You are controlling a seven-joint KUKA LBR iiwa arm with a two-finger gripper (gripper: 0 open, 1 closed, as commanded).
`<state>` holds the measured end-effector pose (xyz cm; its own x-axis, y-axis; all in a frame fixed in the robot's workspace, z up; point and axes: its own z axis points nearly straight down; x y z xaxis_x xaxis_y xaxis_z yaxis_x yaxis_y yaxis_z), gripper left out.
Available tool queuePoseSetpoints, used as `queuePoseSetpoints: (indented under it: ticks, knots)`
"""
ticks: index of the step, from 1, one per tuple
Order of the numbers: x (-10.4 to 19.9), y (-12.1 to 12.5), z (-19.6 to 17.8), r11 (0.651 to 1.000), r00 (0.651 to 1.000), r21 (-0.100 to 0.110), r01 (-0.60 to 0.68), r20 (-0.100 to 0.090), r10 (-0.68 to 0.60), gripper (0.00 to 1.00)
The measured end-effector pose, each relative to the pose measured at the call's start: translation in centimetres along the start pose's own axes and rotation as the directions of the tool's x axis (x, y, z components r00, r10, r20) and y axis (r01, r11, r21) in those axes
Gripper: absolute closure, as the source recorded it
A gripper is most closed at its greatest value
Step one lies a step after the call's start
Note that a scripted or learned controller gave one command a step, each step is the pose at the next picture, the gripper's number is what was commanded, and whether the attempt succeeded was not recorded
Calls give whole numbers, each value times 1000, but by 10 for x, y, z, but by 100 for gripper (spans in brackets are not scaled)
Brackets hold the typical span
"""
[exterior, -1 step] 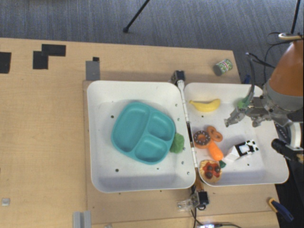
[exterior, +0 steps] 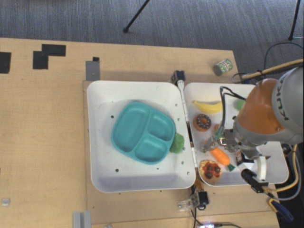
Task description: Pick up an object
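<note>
A small green can (exterior: pixel 223 67) lies on the bench (exterior: pixel 47 151) beyond the jaws, black tape patches (exterior: pixel 49 55) far off toward the view's left.

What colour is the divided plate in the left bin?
The divided plate is teal, a blue-green, seen in the camera view.

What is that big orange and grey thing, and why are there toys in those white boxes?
That orange and grey thing is a robot arm. A computer program tells it how to move. The picture comes from one camera fixed above the bench, looking down at a slant, and the arm reaches in from the right.

On the bench are two shallow white bins. The left bin holds a teal divided plate with a small green toy touching its edge. The right bin holds play food: a banana, a chocolate doughnut, a carrot and a little fruit tart.

The arm's job is to pick something up. Its end hangs over the right bin, near the carrot, but I cannot tell whether it holds anything.
</note>
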<state>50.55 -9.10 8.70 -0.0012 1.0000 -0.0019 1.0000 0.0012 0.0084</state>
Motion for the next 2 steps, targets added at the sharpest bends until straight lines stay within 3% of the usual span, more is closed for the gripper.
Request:
queuePoseSetpoints:
  ticks: [1, 2]
  knots:
    - [0, 2, -11, 1000, 1000, -5, 0, 0, 0, 100]
    - [53, 30, -143, 1000, 1000, 3, 5, -2, -5, 100]
